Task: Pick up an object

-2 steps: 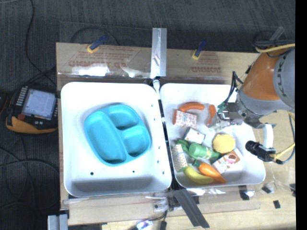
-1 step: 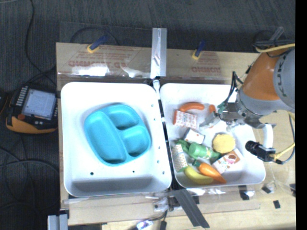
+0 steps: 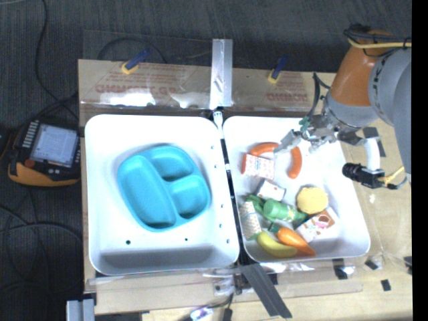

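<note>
The right bin (image 3: 348, 199) serves as the landmark. Against its near wall lie a yellow banana (image 3: 273, 244) and an orange carrot (image 3: 294, 238), the carrot resting partly over the banana. Just right of them in the bin's near right corner sits a small red and white carton (image 3: 317, 225). A little farther in, a yellow round toy (image 3: 311, 198) lies right of centre, with a green vegetable toy (image 3: 275, 210) beside it toward the bin's left wall and a pale ribbed piece (image 3: 249, 219) hard against that wall. Above the green toy is a small white box (image 3: 271, 191), then a red and white packet (image 3: 258, 166). Farther still, an orange sausage (image 3: 295, 162) stands lengthwise near the middle, and a red-orange piece (image 3: 265, 148) lies at the packet's far edge.

The pincer (image 3: 309, 132) hangs over the bin's far right part, just beyond the sausage, with nothing visible between its fingers; how wide they stand cannot be told. The grey arm (image 3: 374, 85) rises from the bin's far right corner.

Left of the right bin, touching it, the left bin (image 3: 100, 246) holds a blue divided tray (image 3: 165, 186). Both sit on the counter (image 3: 93, 79).
</note>
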{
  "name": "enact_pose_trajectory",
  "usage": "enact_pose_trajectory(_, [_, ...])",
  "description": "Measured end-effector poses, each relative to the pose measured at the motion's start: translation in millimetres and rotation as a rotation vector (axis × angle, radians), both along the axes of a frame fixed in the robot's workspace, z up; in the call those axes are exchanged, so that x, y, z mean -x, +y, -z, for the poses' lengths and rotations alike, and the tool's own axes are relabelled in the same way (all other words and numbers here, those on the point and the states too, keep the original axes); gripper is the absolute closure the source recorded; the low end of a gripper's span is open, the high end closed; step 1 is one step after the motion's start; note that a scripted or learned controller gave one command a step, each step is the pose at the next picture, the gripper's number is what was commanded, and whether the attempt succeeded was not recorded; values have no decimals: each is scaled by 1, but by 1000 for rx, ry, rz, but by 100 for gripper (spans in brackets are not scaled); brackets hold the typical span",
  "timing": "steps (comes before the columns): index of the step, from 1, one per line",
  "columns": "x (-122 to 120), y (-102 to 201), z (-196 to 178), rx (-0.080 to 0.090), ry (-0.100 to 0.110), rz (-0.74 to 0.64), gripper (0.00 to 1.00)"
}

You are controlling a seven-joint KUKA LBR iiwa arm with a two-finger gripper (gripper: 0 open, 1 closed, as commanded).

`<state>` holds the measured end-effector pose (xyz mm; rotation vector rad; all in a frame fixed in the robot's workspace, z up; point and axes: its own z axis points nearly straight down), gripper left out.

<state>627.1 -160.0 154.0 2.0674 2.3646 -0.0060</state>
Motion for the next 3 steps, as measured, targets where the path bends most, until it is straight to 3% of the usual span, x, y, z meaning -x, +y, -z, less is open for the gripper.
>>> enact_pose_trajectory(1, [-25,-35,65,3,-9,19,0])
enact_pose_trajectory(2, [-27,-35,53,7,-13,17,100])
enact_pose_trajectory(3, [-11,-29,19,-2,-1,263,100])
